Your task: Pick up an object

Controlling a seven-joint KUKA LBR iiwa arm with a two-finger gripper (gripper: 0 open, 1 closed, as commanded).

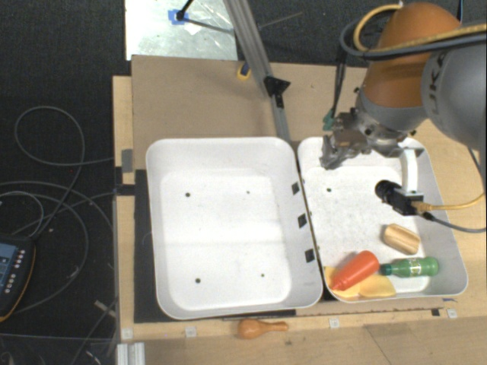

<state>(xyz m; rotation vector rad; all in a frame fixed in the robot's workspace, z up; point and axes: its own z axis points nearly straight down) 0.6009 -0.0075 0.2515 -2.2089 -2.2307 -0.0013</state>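
My gripper (333, 157) hangs over the back left corner of the right bin (449, 226), with nothing seen in it. Along that bin's front edge lie an orange carrot-shaped toy (354, 270), a yellow piece (374, 287) under it, and a green bottle (411, 267) on its side. A tan wooden cylinder (401, 238) rests just behind the bottle. All of these lie well in front of the gripper and apart from it.
The left bin (163, 204) stands beside the right one, joined by black clips along the shared rim. A small orange-brown pear-shaped thing (262, 327) lies on the bench in front of the bins. A metal pole (255, 44) slants up behind the bins.
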